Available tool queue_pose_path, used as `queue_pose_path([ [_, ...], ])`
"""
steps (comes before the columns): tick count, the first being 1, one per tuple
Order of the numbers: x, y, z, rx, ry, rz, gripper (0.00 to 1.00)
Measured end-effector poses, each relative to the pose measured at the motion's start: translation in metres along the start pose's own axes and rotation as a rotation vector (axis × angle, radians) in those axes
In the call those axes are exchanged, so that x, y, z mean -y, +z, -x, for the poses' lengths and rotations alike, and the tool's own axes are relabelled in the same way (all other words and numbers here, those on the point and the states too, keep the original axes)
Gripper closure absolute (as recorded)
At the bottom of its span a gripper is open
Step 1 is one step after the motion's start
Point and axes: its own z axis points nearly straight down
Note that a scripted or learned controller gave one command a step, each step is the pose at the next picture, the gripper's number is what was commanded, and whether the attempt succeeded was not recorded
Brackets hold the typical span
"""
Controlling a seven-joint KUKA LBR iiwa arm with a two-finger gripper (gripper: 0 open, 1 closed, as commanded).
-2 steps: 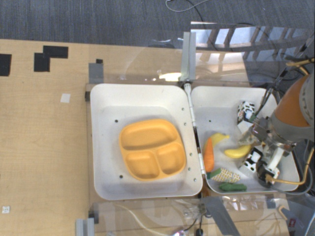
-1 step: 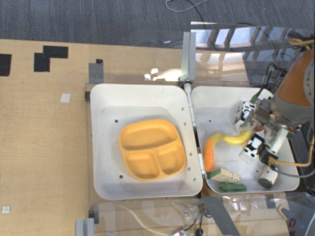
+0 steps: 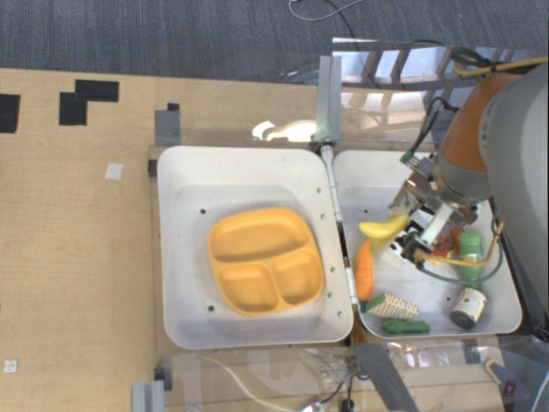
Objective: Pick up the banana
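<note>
1. Banana (image 3: 383,227) lies in the right bin (image 3: 371,178), toward that bin's left wall and about midway along it; the gripper (image 3: 414,234) sits at its right end, touching or just beside it. How far the jaws stand apart, and whether the banana is between them, cannot be told.
2. Along the right bin's near edge: a green vegetable-shaped item (image 3: 405,325) lies flat at the near-left corner, a pale patterned item (image 3: 396,305) just behind it, and a small grey can (image 3: 467,306) lies on its side toward the near-right corner.
3. Carrot (image 3: 364,271) lies along the right bin's left wall, its upper tip just below the banana.
4. Near the right wall, a green object (image 3: 470,245) and a small red item (image 3: 443,245) sit beside the gripper, partly hidden by it.
5. Left bin (image 3: 184,178) holds a yellow divided plate (image 3: 264,259), lying flat near the bin's centre, apart from all four walls.
6. Arm (image 3: 480,136), grey with an orange band, enters over the right bin's far-right corner.
7. Bench (image 3: 77,230) of pale wood bears both bins; black marks (image 3: 86,99) lie at its far-left edge.
</note>
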Motion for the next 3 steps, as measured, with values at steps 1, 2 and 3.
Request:
queue_pose_path([
  [1, 0.000, -0.011, -0.001, -0.001, -0.011, 0.002, 1.00],
  [2, 0.000, -0.011, -0.002, -0.001, -0.011, 0.002, 0.00],
  [3, -0.037, 0.011, -0.047, -0.001, -0.063, 0.002, 0.00],
])
